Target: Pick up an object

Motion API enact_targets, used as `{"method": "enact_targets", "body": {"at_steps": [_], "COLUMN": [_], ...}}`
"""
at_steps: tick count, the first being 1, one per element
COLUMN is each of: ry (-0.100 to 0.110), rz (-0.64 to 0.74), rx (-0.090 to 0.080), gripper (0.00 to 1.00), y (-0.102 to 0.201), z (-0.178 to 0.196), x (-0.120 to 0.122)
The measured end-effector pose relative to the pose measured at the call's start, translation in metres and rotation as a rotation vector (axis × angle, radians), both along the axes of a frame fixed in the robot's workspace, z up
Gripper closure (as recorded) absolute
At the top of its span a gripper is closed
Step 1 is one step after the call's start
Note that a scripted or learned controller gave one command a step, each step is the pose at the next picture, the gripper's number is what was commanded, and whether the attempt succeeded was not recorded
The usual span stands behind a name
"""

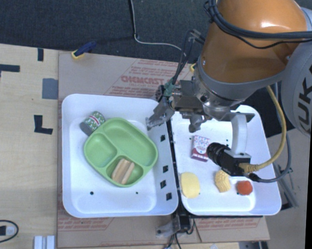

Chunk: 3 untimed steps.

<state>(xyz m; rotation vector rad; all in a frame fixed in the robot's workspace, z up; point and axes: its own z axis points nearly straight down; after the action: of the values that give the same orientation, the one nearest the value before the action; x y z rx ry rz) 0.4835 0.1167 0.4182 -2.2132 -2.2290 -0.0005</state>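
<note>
Gripper (177,120) hangs open with nothing between its two prongs, at the top of the right bin (263,134) and close to the rims where the bins meet.

The nearest candidate is the packet (200,148), a small red-and-white item lying flat on the bin floor just below the gripper. It looks like the best choice, because it has bare floor on its left and upper sides and nothing touches it.

To do the grasp well, I would centre over the packet before descending. The jaws should straddle its narrower width rather than its length, and the descent should run almost to the floor, since a flat thing leaves little to catch. The prong nearest the bin rims needs watching, as it could snag there.

Further down the same bin lie a yellow lump (190,185), a corn piece (222,180) and a red ball (244,188), each set apart from the others. These are rounder and taller, so they may be easier fallbacks.

In the left bin (77,198) sits a green plate (139,141) with a bun (123,170) in one compartment. A grey-green object (93,121) lies at its upper left edge. All of these are well away from the gripper.
</note>
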Motion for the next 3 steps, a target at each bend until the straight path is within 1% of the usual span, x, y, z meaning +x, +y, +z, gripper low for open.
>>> {"method": "enact_targets", "body": {"at_steps": [1,2,3], "ry": [0.005,0.010,-0.009], "rz": [0.003,-0.005,-0.003], "rx": [-0.001,-0.005,0.004], "gripper": [0.00,0.00,0.00], "y": [0.092,0.101,0.118], "z": [-0.040,-0.166,-0.063], "x": [-0.001,0.011,0.033]}}
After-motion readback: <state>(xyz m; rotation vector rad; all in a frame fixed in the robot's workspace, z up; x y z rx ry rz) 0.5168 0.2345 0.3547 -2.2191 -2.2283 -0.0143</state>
